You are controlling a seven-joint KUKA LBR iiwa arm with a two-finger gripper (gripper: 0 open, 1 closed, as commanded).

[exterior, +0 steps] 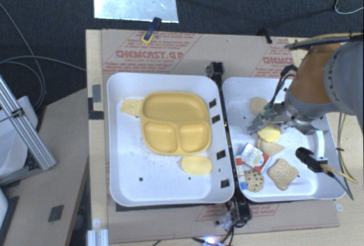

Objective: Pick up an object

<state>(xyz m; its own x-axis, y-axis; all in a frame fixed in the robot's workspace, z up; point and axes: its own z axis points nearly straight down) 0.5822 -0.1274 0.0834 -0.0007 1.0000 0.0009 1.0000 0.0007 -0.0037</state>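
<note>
The arm is in from the right, bent over the right bin point(327, 192), and the end effector point(263, 121) is down low near that bin's middle, just above a pale yellow piece point(269, 135). Whether it's pinching anything, I cannot tell from up here. Around it: a tan round piece point(257, 105) toward the far edge, a cookie point(255, 181) and a toast-shaped piece point(282, 173) along the near edge. Over in the left bin point(122, 182), a yellow divided plate point(174, 122) sits mid-bin.
</note>
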